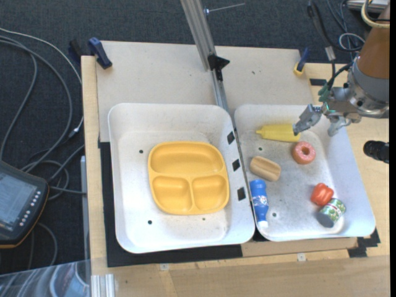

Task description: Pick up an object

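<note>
Gripper [322, 121] hangs over the far edge of the right bin [362, 187], its 2 fingers spread apart with nothing between them. One finger tip sits just at the right end of the yellow mustard bottle [278, 132]; the other is over bare bin floor nearer the right wall.

That bottle looks like the likeliest target. It lies flat near the far edge of the right bin, its long axis running left to right along that edge, pointed cap toward the middle divider. From the claw it lies to the left and slightly nearer the camera, so the jaws straddle only its butt end at best; a shift left along the bottle would be needed to close across its narrow width.

Counted, largest first: 2 white bins, the left bin [124, 166] carrying 1 yellow divided plate [187, 177] at its centre. In the right bin, 1 mustard bottle, 1 blue bottle [258, 198] lying along the left wall near the front corner, 1 tan bread roll [265, 167] beside it, 1 pink doughnut [304, 152] just in front of the claw, 1 red pepper [322, 193] and 1 small green-labelled can [331, 213] toward the front right corner.
</note>
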Robot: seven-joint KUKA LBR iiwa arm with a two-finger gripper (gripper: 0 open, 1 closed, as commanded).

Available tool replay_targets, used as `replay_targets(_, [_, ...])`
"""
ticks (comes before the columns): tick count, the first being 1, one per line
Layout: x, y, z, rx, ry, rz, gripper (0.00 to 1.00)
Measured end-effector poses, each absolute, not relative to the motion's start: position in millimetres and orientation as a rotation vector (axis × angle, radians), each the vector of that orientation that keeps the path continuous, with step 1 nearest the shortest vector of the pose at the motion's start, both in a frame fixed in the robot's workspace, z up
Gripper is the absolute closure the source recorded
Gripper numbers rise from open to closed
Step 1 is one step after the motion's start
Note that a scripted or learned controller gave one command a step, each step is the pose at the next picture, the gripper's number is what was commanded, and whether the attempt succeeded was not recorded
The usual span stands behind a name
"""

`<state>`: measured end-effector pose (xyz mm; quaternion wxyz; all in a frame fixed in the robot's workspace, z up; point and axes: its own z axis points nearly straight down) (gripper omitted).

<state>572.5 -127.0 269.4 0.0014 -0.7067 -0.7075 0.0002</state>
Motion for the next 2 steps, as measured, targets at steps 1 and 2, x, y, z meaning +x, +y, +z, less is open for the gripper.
replay_targets(1, [572.8, -127, 270, -2.219, -2.221, 0.0, 0.0])
replay_targets(2, [564.4, -123, 223, -2.217, -2.218, 0.005, 0.0])
